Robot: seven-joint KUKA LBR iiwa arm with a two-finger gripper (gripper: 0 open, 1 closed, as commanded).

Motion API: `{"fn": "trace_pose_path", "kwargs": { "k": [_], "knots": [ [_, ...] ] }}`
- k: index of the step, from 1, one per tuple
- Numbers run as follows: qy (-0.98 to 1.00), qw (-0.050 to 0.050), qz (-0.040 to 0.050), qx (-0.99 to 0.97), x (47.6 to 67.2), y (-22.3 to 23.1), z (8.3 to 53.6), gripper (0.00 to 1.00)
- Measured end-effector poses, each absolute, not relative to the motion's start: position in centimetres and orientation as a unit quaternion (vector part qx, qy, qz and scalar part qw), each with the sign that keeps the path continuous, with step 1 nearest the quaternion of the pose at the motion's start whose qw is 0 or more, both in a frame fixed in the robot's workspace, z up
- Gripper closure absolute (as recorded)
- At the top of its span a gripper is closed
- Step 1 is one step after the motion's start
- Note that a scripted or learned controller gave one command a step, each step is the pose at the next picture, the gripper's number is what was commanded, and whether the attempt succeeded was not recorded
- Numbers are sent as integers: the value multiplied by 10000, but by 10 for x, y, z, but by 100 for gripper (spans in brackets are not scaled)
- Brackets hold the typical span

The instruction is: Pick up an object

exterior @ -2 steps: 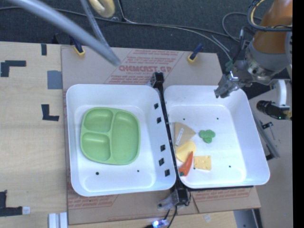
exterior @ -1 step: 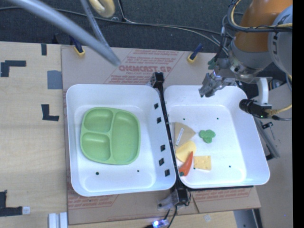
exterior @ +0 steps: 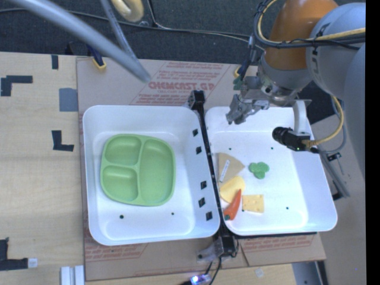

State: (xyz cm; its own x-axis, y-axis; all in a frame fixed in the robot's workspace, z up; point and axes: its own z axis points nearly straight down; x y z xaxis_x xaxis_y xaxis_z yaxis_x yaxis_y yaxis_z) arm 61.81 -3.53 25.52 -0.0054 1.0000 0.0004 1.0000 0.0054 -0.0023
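Gripper (exterior: 236, 116) is poised over the right bin's (exterior: 309, 218) far-left corner, grip state not discernible | toy food is clustered below: cheese wedge (exterior: 228, 165), broccoli (exterior: 258, 170), carrot (exterior: 233, 206), cracker (exterior: 253, 203) | green divided plate (exterior: 138, 169) is seen in left bin (exterior: 98, 218).

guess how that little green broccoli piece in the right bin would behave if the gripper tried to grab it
The green broccoli piece looks small and lumpy, so it is probably light and may skid across the smooth white right bin if nudged. Its rounded, uneven top could let the fingers slip off. It lies low and apart from the cheese wedge, so tipping seems unlikely.
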Motion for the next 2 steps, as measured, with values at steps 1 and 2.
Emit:
{"fn": "trace_pose_path", "kwargs": {
  "k": [1, 2],
  "knots": [
    [-7092, 10, 5, -7050, 611, 18, 258, 100],
    [-7093, 7, 2, -7049, 609, 70, 259, 100]
  ]
}}
